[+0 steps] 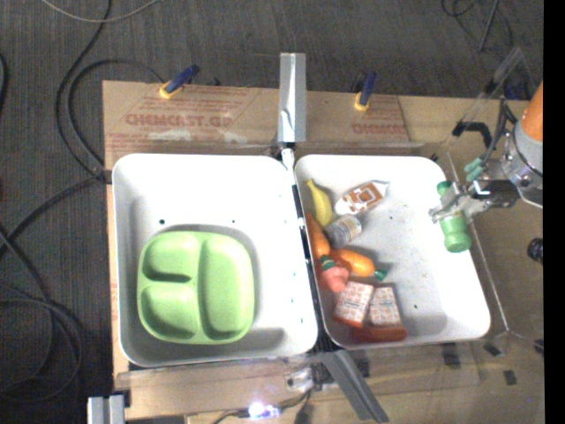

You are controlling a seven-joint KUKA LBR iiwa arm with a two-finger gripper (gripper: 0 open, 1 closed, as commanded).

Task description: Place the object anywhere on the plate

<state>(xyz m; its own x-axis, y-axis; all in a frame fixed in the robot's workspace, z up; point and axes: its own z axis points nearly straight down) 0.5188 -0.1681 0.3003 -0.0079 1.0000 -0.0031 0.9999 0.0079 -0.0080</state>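
The green bottle [455, 233] is the thing I think I have to move. It looks like a small green toy bottle. It sits at the right side of the frame, right at the right rim of the right bin [424, 312].

In the camera view, I see my tool [452, 207] at the right side too, just above the green bottle. The top of the bottle looks like it is between the tool's fingers, so I think the tool is pinching the green bottle. It is small in the picture, so I am not fully sure the grip is good.

The plate [198, 287] is green with three parts. It lies in the left bin [177, 170], in the lower left part of the frame. Nothing lies on it that I can see.

The plate is well apart from the bottle. The whole right bin sits between them.

In the right bin, near its left wall, there is a heap of toy food: a banana [320, 203], a carrot [316, 238], a little jar [344, 230], a white packet [364, 197] and two small boxes [368, 305].

So how far am I? I think the picking part is done, or almost done. The carrying is left. I have to bring the bottle across to the left and put it down on the plate. That is most of the job.
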